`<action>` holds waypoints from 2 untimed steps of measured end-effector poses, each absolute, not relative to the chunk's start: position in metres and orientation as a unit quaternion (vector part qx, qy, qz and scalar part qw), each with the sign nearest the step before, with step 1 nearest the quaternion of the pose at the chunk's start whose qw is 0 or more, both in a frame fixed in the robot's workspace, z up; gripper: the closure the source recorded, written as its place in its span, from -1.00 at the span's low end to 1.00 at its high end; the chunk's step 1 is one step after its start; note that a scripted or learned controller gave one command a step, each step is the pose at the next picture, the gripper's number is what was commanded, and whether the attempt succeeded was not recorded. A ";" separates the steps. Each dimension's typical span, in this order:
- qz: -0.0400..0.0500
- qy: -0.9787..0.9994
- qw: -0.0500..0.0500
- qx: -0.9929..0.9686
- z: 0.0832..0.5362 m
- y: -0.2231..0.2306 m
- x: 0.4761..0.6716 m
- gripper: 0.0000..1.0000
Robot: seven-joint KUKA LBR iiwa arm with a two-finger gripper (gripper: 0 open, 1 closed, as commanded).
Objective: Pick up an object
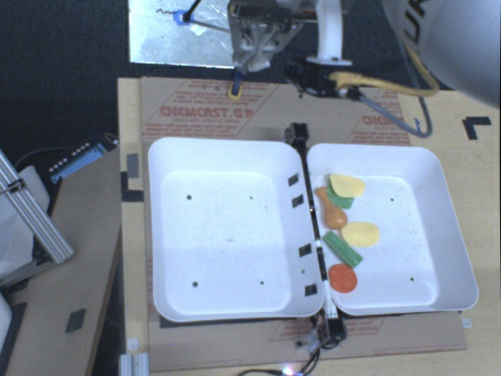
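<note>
Gripper (249,59) is seen beyond the right bin (438,202), above board printed "CHEMCAST"; whether its fingers are apart cannot be told. Against that bin's left wall are clustered a yellow piece (346,185), orange piece (332,208), second yellow piece (360,234), green stick (343,250) and red disc (342,278).

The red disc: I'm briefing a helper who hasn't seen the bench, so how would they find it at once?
Start at the right-hand white bin and look along its wall next to the other bin, where small toy pieces cluster. The red disc lies at the near end of that row, just below the green stick. It is the only round, red piece; its neighbours are yellow, green or orange.
</note>
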State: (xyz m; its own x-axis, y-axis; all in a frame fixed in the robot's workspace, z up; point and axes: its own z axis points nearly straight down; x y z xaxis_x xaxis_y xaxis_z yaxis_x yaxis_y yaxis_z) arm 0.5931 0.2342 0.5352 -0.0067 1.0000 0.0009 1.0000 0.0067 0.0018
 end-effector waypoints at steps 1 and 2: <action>0.001 0.709 0.000 0.705 0.535 0.234 0.576 1.00; 0.001 0.709 0.000 0.705 0.535 0.233 0.568 1.00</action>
State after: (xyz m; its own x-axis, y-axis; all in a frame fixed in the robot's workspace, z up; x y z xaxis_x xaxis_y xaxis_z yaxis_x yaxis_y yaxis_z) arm 0.5678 0.2334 0.5351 -0.0052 1.0000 0.0007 1.0000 0.0052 0.0008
